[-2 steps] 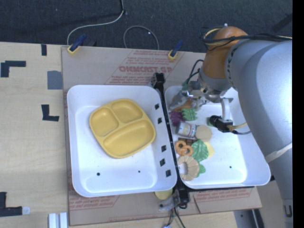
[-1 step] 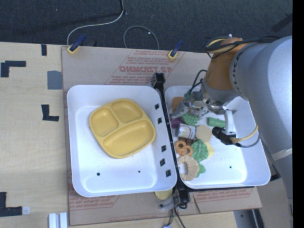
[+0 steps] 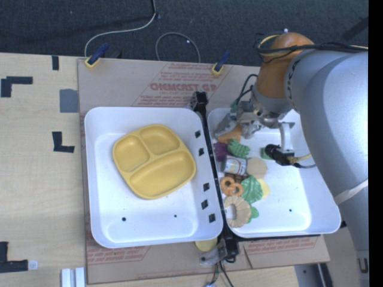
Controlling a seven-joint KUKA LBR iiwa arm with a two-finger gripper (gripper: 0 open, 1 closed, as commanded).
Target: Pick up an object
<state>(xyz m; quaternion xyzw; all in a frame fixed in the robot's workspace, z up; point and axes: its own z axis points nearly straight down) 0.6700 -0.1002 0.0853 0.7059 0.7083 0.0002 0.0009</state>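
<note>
My gripper (image 3: pixel 229 125) is low in the far left corner of the right bin (image 3: pixel 299 211), just above an orange piece (image 3: pixel 226 137) and a green toy (image 3: pixel 238 148). A pile of small toy foods runs down this bin's left side: a purple piece (image 3: pixel 219 152), a small can (image 3: pixel 234 167), a beige round piece (image 3: pixel 258 167), an orange pretzel (image 3: pixel 229 186), a green leafy piece (image 3: pixel 251 188) and a ridged tan piece (image 3: pixel 235 210). Nothing shows as lifted by the gripper.
The left bin (image 3: pixel 102 208) holds a yellow divided plate (image 3: pixel 154 160) near its middle. A black divider (image 3: pixel 206 160) with clips separates the bins. The arm's grey body (image 3: pixel 335 118) overhangs the right bin's far right side.
</note>
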